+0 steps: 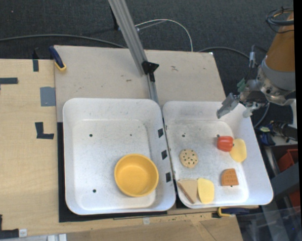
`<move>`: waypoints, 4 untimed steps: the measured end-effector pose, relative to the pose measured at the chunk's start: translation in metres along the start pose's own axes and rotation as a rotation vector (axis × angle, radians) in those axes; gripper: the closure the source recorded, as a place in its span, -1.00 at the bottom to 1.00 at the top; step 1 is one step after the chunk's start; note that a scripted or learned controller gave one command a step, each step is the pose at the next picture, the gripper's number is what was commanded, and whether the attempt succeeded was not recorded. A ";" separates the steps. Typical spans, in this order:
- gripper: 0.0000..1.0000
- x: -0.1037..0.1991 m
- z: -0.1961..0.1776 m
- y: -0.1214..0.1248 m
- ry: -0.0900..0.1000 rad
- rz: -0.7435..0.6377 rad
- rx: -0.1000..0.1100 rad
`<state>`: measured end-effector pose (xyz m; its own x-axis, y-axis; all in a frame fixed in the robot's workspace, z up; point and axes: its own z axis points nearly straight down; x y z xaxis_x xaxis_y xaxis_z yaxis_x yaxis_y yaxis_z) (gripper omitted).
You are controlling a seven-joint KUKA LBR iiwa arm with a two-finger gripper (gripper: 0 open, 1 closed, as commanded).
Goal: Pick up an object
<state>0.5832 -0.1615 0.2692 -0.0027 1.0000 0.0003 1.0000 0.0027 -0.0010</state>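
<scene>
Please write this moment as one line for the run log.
arm: over right bin's far right corner | gripper: holds nothing seen | right bin: red piece, cookie | left bin: yellow bowl

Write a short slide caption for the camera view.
Gripper above right bin holding toy food; yellow bowl in left bin.

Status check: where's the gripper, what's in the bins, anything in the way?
Gripper over right bin's far right corner, nothing between its fingers. Tomato, cookie and other food pieces in right bin, untouched. Yellow bowl in left bin. Nothing blocking.
</scene>
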 end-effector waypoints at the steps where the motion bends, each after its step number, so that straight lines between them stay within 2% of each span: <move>1: -1.00 0.000 0.000 0.000 0.000 0.000 0.000; 2: -1.00 -0.007 0.052 0.006 -0.001 0.002 0.005; 3: -1.00 0.001 0.099 0.001 0.000 0.001 0.005; 4: -1.00 0.005 0.160 0.007 0.001 0.000 0.006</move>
<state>0.5902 -0.1567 0.1093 -0.0024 1.0000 0.0008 1.0000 0.0024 -0.0070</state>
